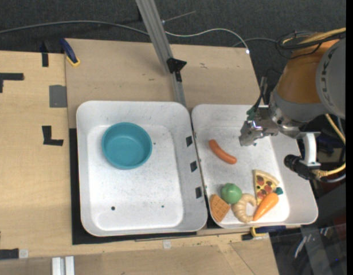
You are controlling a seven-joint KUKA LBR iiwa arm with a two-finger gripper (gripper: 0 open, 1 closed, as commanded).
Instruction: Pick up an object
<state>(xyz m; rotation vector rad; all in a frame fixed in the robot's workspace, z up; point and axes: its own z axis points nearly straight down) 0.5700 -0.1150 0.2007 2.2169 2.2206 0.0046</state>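
- the bench (pixel 125 73) carries two white bins side by side; the left bin (pixel 87 153) holds just a blue bowl (pixel 127 145), while the right bin (pixel 294 208) holds all the toy food.
- my arm (pixel 305 87) reaches in from the right, its gripper (pixel 249 137) poised above the right bin's upper part; i cannot tell how its grip is set, and nothing shows in it.
- i judge this the approach step, nothing lifted yet.
- nearest candidate: the sausage (pixel 222 152), lying alone just left of and below the gripper.
- pizza slice (pixel 265 182), carrot (pixel 266 205), green ball (pixel 231 192), waffle (pixel 219 207) and a pale piece (pixel 243 208) crowd the near end.
- next i would line up over the sausage and descend.
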